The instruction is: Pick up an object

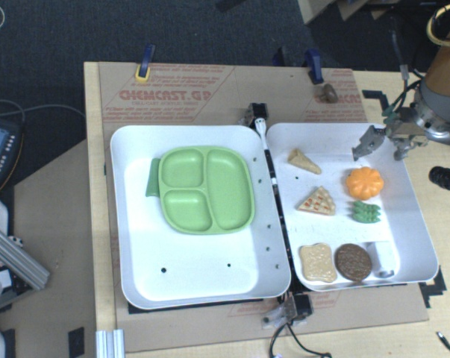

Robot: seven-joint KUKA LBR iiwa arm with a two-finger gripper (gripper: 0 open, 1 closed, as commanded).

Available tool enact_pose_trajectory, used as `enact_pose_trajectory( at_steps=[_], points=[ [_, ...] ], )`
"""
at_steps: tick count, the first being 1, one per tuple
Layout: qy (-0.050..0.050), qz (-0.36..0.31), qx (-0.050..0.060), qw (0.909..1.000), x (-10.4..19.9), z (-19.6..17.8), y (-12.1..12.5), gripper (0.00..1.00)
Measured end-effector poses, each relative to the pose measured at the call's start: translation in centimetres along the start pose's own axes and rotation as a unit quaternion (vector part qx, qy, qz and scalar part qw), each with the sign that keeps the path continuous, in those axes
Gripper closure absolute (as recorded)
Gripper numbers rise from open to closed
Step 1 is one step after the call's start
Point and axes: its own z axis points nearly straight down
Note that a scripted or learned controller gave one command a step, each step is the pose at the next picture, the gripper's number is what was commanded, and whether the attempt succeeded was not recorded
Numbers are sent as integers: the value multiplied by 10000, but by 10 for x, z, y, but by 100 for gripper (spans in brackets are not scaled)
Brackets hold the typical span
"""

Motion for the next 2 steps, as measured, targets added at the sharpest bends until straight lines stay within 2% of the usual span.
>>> enact_pose_trajectory(
  at_steps=[1, 2],
  points=[
    [-17, -15, -76, 10000, 0, -9, 3, 0],
    [-11, -18, -55, 10000, 7, 35, 1, 0]
  ],
)
